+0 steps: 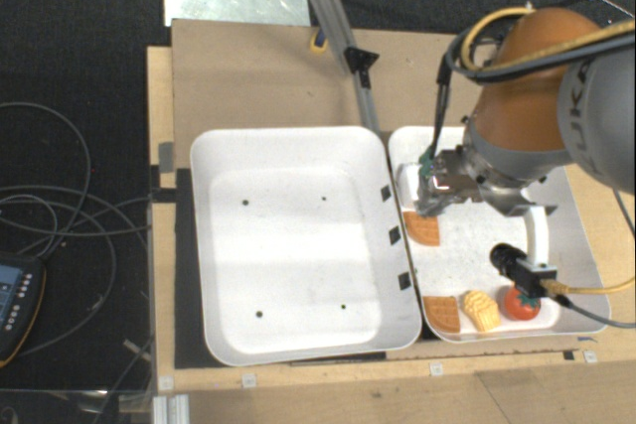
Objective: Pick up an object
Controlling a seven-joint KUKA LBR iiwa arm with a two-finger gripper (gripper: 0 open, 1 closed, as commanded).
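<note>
**Arm low over the right bin, gripper at an orange waffle piece**

Camera view: We see two white bins side by side on the bench. The left bin [238, 164] has bare floor. The right bin [576, 263] holds four items. One orange waffle-like piece [424, 230] lies near the bin's left wall, about halfway along it. A second orange piece [443, 314] sits in the near left corner, a yellow corn-like item [481, 310] just beside it, and a red tomato-like item [521, 304] further right along the near edge. The grey arm with its orange band [527, 74] reaches in from the right. The gripper [434, 199] hangs just above the first orange piece; we cannot tell its state, nor whether it touches the piece.
</note>
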